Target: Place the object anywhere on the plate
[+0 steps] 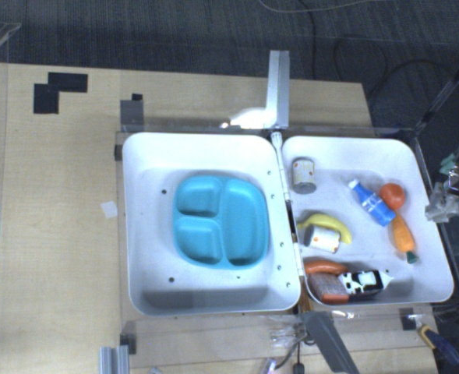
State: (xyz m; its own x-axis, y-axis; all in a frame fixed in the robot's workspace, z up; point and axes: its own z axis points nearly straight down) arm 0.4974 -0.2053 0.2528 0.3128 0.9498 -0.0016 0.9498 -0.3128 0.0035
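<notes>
Blue plastic marks the plate point(220, 220), which has 3 compartments and nothing on it; it sits in the middle of the left bin point(147, 287). Across the divider, the right bin point(416, 162) holds every candidate object: a small tan can point(303, 174) near the top left, a banana point(326, 231) below it, a red hot dog point(323, 268) and a black-and-white cow toy point(364, 283) touching along the bottom wall, then a blue bottle point(369, 202), a red ball-like item point(393, 195) just beside it, and a carrot point(403, 235) underneath.

Nothing has reached the plate yet. At the far right edge a small grey piece of hardware, probably the gripper point(446, 202), sits over the right bin's rim, cut off and blurred; I cannot tell whether it is spread or closed.

My guess at the risks: the bottle, ball and carrot crowd together, so a grasp could nudge a neighbour or catch 2 items. The round can may roll away. Things pressed against the bottom wall leave little room for a clean approach.
</notes>
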